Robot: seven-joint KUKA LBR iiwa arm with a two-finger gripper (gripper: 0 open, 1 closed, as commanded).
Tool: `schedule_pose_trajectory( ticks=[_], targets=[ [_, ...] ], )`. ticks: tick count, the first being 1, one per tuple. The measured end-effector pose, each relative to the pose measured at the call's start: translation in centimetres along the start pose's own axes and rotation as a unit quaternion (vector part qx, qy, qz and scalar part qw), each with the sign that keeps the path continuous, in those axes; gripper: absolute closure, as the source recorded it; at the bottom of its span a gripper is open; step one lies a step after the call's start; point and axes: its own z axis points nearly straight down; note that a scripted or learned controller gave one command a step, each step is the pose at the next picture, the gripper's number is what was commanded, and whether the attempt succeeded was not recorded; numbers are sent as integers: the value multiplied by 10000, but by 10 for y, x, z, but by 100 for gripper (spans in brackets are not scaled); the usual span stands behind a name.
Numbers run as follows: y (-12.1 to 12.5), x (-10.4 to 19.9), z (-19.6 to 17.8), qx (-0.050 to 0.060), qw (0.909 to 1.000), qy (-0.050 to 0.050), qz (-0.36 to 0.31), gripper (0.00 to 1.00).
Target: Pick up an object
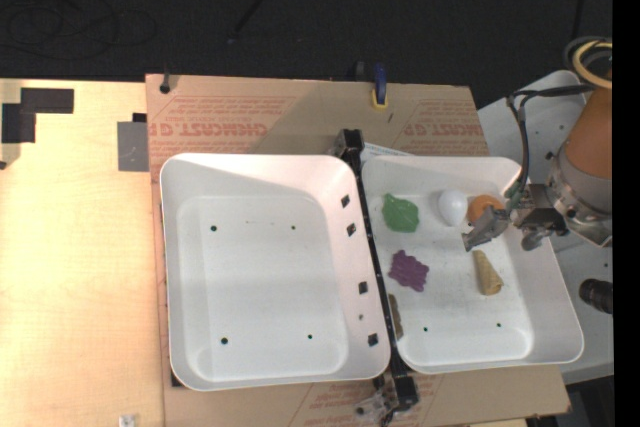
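- two shallow white bins sit side by side on a sheet of brown cardboard [300,120] printed with reversed red lettering, and the cardboard lies on a pale wooden bench [70,255].
- the left bin [195,355] shows bare white floor with a few small dark dots on it.
- the right bin [550,335] holds five small things, all in its upper half.
- a green lump [401,213] lies near the bin's upper left, close to the divider between the bins.
- a purple piece [408,270] with a ragged outline lies just below the green lump, apart from it.
- a white ball [452,206] sits to the right of the green lump, and an orange object [484,206] lies just beside the ball on its right.
- a tan cone-shaped piece [487,272] lies lower down, its narrow end pointing up toward the claw.
- the arm reaches in from the right, its orange band [600,130] above the wrist, and the gripper [508,228] hangs low over the right side of the right bin.
- the claw's two dark fingers stand spread apart with nothing between them; the left finger [483,233] slants down toward the bin floor.
- the orange object is just above and left of the claw, very near the left finger, though contact cannot be judged.
- the tan cone lies just below the claw, and the green and purple pieces are well off to its left.
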Motion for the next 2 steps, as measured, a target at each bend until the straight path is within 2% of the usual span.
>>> schedule_pose_trajectory(
  ticks=[1,2],
  targets=[
    [33,-31,127,27,10000,0,-1,0],
    [8,-8,-13,-56,10000,-10,-9,0]
  ],
)
